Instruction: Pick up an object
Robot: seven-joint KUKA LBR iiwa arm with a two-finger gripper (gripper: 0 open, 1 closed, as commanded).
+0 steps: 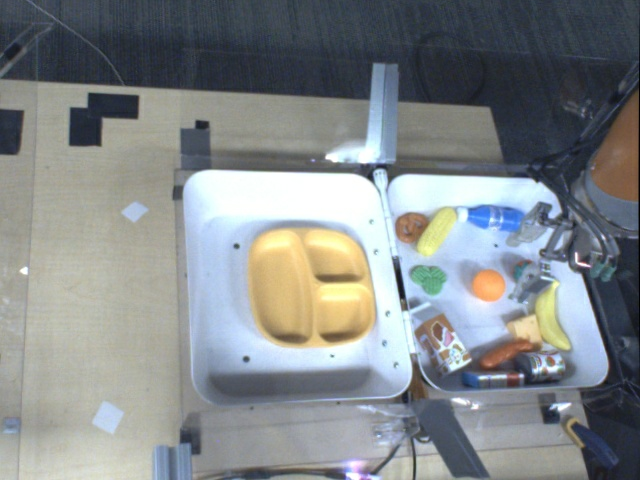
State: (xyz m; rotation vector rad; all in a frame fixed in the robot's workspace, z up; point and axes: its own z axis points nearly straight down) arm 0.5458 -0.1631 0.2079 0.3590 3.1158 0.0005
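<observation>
My claw (532, 258), fingers apart and holding nothing, hangs over the right bin (600, 368) just above the banana (552, 315) (the orange ball (488, 285) sits nearby). Best to drop straight, straddle the banana's narrow width, then close.

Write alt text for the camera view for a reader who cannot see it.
The gripper hangs over the right bin, among toy food: a corn cob, an orange ball, a banana and a blue bottle. The left bin holds a yellow divided tray.
</observation>
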